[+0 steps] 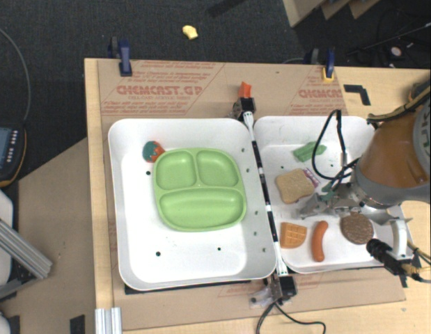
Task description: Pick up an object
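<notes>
The right bin holds play food: a slice of toast, a waffle piece, a red sausage, a brown round patty and a green piece. My gripper hangs low over this bin, between the toast and the patty, just above the sausage. Nothing shows between its fingers. The arm's orange band rises to the right.
The left bin holds a green divided plate and a small red and green ball at its far left corner. A black cable loops above the gripper. Clamps stand on the board's far edge.
</notes>
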Robot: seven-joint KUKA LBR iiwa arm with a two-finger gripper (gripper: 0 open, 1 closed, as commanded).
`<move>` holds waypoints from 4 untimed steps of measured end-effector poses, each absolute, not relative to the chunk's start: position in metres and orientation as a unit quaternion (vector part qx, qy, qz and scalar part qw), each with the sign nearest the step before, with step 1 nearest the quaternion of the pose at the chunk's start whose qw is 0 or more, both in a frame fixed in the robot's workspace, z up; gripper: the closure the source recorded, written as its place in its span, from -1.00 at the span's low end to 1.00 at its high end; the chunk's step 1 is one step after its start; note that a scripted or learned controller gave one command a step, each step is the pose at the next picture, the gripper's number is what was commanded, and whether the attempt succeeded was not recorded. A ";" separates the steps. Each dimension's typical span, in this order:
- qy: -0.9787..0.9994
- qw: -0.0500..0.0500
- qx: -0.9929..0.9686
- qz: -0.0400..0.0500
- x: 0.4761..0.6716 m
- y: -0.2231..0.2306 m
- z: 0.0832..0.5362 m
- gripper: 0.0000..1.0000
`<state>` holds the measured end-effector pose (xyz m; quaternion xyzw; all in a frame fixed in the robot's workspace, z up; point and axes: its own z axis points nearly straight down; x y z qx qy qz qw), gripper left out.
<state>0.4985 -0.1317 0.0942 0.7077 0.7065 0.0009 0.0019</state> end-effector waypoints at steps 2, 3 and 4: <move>0.708 0.003 0.706 0.001 0.598 -0.113 0.085 -1.00; 0.708 0.002 0.707 0.001 0.597 -0.112 0.095 1.00; 0.711 0.002 0.703 0.005 0.608 -0.009 0.196 1.00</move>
